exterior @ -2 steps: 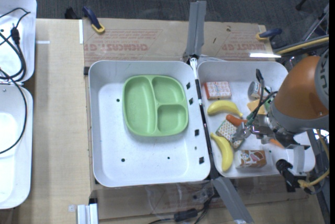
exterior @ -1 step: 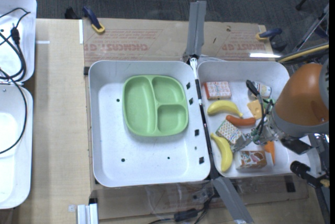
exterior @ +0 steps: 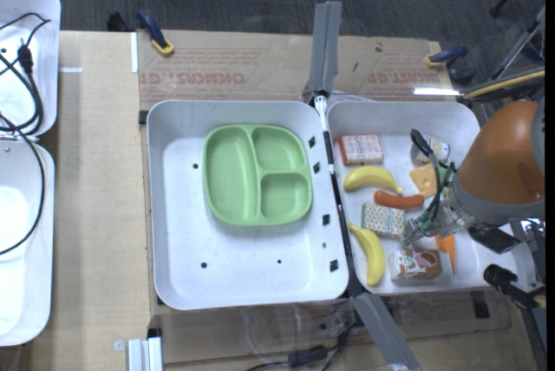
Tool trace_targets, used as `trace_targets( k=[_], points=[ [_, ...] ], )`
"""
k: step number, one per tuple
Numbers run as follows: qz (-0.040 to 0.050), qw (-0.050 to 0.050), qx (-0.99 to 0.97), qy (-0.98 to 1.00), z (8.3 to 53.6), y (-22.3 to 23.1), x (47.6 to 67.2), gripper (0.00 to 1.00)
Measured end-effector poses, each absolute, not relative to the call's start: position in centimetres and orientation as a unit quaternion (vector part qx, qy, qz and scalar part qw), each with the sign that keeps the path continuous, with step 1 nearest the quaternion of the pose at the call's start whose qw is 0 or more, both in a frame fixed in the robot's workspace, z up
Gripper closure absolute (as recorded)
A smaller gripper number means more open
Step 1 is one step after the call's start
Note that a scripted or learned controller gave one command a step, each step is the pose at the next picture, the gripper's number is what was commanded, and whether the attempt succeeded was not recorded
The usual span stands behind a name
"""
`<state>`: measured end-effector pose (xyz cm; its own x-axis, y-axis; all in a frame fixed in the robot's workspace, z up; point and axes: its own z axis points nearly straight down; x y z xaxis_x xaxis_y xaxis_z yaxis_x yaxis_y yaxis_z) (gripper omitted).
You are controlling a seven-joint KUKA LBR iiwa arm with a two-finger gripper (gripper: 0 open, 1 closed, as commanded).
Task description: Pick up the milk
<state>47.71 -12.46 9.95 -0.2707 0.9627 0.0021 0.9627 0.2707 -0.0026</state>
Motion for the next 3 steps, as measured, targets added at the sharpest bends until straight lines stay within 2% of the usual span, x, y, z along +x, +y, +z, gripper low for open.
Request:
trace_targets(
  k=[1,2,3],
  points=[
    [0.0011,0.000,-0.740,-0.672,19.1,-4.5,47.8,1.00],
    [0.0018,0.001,-0.705,-0.709,19.0,2.6,47.7,1.00],
    [0.0015,0.000,-0.725,-0.688,25.2,1.6,47.8,1.00]
  ],
)
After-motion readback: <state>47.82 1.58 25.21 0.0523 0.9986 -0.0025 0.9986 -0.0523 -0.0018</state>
